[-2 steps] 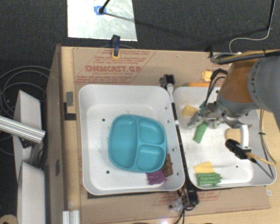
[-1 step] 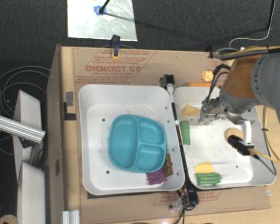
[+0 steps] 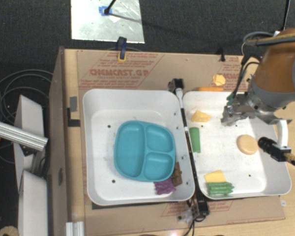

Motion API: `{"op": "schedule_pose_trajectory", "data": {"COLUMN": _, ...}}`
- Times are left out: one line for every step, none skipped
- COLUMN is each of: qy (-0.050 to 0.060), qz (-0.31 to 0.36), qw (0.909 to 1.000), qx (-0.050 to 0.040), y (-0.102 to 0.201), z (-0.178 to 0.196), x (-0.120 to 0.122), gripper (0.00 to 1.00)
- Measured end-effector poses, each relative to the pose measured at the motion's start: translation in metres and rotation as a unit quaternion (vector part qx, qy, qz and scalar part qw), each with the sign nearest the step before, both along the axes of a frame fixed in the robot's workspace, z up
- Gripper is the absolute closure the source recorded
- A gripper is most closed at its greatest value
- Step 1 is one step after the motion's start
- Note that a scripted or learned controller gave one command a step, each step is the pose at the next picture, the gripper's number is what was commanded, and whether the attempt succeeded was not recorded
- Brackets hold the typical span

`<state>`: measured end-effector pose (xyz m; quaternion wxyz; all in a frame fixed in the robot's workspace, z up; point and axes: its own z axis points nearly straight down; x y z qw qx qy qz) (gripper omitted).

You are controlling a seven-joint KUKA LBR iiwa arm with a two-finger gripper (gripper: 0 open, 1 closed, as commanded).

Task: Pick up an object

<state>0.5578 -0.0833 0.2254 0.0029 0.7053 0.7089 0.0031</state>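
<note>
Green beans (image 3: 220, 188) and a yellow block (image 3: 215, 176) lie nearest in the right bin (image 3: 280, 183), then a tan round (image 3: 246, 144); farther, the gripper (image 3: 229, 118) hovers beside a yellow wedge (image 3: 201, 116). Whether its jaws are open or closed, I cannot tell. Nothing looks lifted; grasping remains.

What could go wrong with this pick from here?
1. The gripper sits between the yellow wedge and the tan disc, over bare bin floor; coming straight down, it may close on nothing.
2. The green block lies against the divider wall, so fingers could hit the wall.
3. The yellow piece touches the green beans; grabbing one may drag the other.
</note>
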Motion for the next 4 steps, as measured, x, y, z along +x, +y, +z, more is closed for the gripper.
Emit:
{"op": "schedule_pose_trajectory", "data": {"qy": 0.003, "qz": -0.001, "qw": 1.0000, "qx": -0.0002, "y": -0.001, "z": -0.007, "x": 0.000, "gripper": 0.00}}
{"op": "schedule_pose_trajectory", "data": {"qy": 0.002, "qz": -0.002, "qw": 1.0000, "qx": -0.0014, "y": -0.007, "z": -0.145, "x": 0.032, "gripper": 0.00}}
{"op": "schedule_pose_trajectory", "data": {"qy": 0.001, "qz": -0.001, "qw": 1.0000, "qx": -0.0013, "y": -0.035, "z": -0.135, "x": 0.071, "gripper": 0.00}}
{"op": "schedule_pose_trajectory", "data": {"qy": 0.008, "qz": -0.007, "qw": 0.9999, "qx": -0.0004, "y": -0.091, "z": -0.142, "x": -0.039, "gripper": 0.00}}
